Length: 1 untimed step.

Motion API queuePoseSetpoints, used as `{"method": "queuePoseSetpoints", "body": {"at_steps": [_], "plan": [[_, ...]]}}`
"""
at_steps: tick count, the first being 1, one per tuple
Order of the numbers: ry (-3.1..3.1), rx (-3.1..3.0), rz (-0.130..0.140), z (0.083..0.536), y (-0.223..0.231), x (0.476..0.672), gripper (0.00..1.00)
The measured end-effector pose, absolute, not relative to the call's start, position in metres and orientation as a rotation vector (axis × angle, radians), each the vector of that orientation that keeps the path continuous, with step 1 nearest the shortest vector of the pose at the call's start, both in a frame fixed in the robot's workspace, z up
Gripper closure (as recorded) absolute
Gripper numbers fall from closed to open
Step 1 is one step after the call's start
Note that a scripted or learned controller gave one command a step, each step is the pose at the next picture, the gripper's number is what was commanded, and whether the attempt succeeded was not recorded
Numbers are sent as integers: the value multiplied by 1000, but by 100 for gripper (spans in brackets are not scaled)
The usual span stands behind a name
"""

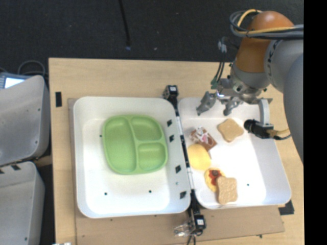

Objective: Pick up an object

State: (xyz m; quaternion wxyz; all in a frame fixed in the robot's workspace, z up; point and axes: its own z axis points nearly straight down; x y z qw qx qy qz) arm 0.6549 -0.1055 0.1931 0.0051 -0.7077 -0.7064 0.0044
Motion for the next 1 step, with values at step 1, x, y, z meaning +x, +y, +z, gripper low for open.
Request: {"method": "queuePoseSetpoints", "body": {"at_steps": [1], "plan": [[-2222, -2221, -2, 202, -105, 658, 0]]}}
